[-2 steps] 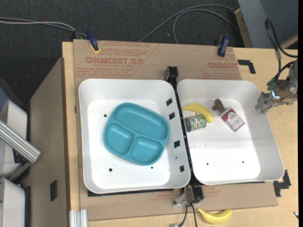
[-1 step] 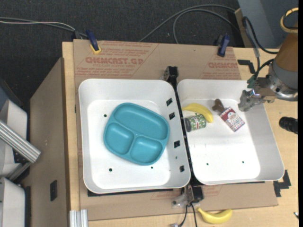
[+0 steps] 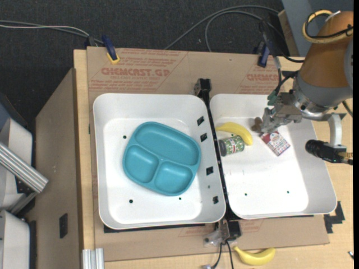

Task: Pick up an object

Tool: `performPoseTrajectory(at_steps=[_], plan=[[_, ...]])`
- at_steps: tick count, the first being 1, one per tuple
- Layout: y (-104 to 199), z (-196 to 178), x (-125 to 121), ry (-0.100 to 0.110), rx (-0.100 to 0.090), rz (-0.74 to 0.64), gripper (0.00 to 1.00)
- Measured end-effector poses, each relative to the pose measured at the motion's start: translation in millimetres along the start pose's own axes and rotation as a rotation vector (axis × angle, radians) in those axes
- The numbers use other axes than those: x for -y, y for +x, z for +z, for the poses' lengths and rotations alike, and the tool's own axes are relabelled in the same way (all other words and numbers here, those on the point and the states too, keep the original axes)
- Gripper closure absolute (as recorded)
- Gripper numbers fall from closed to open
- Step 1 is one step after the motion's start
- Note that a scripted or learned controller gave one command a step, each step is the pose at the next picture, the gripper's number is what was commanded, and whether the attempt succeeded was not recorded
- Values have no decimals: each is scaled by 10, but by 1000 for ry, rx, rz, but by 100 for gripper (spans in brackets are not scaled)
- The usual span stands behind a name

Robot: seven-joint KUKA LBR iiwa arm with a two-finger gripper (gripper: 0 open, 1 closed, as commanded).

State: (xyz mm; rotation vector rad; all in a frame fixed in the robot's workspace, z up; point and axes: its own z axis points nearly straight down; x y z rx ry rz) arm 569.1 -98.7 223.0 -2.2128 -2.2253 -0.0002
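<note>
Pincer (image 3: pixel 271 129) hangs low over the packet (image 3: pixel 276 143), its grip impossible to tell; right bin (image 3: pixel 291 198) holds banana (image 3: pixel 236 131), can (image 3: pixel 231 145), packet; left bin (image 3: pixel 109 167) a blue tray (image 3: pixel 161 158).

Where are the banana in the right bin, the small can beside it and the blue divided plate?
banana (image 3: pixel 236 131): camera view, middle of its yellow curve.
small can (image 3: pixel 231 145): camera view, middle of its green label.
blue divided plate (image 3: pixel 161 157): camera view, ridge between its compartments.
</note>
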Motion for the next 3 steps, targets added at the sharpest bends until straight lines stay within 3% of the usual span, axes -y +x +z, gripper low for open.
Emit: performPoseTrajectory(at_steps=[2, 3], plan=[[1168, -45, -310, -5, 1, -2, 100], [1741, 44, -315, -2, 1, -1, 100]])
